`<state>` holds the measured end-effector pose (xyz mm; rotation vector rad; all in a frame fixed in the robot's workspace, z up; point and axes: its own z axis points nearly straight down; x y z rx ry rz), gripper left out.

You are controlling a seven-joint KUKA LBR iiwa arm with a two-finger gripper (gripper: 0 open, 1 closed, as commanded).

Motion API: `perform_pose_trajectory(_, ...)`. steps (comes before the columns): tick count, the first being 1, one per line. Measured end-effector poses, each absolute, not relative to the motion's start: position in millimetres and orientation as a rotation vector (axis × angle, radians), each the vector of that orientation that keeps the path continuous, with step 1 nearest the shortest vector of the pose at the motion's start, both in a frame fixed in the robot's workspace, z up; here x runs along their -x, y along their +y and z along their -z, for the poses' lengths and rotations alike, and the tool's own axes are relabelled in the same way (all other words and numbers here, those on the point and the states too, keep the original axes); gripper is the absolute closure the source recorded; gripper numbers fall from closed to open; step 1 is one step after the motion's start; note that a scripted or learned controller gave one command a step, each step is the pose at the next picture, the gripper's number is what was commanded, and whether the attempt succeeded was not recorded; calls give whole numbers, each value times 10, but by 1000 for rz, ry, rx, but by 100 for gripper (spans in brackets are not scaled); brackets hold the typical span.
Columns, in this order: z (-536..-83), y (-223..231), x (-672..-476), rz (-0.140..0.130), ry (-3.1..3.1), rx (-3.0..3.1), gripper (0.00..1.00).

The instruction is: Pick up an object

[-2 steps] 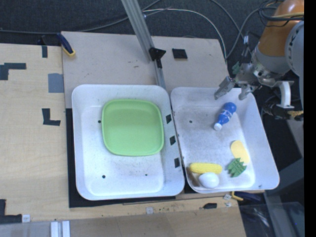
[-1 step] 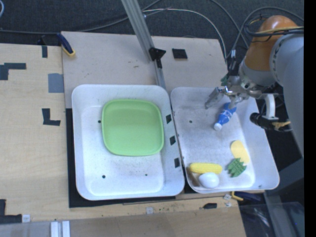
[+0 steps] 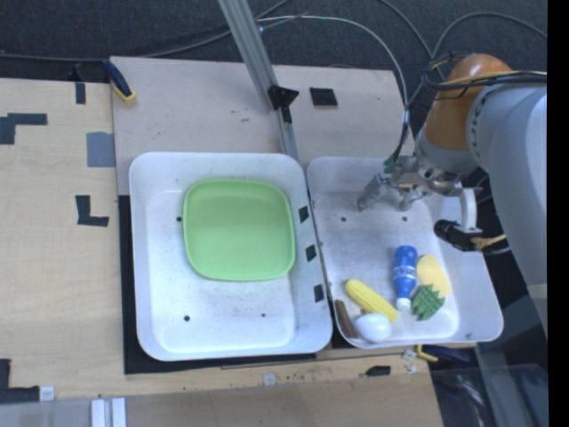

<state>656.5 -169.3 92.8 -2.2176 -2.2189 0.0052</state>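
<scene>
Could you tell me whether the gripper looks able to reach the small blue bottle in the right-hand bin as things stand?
Probably yes: the gripper hangs over the right-hand white bin, with bare floor between it and the small blue bottle.

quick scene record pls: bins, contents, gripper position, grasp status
left bin: green square plate
right bin: blue bottle, yellow corn cob, white egg-like object, yellow and green toy, all clustered at its near end
gripper: over the far end of the right bin, apart from the cluster
fingers: spread
grasp: nothing between them
</scene>
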Motion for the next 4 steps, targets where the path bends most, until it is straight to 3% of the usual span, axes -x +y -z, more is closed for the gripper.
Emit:
perform_pose_trajectory(1,-1061,-1691,-6581,-1,-2223,2220,100)
perform_pose_trajectory(4,-2836,-1730,-6627,3,-2225,2223,100)
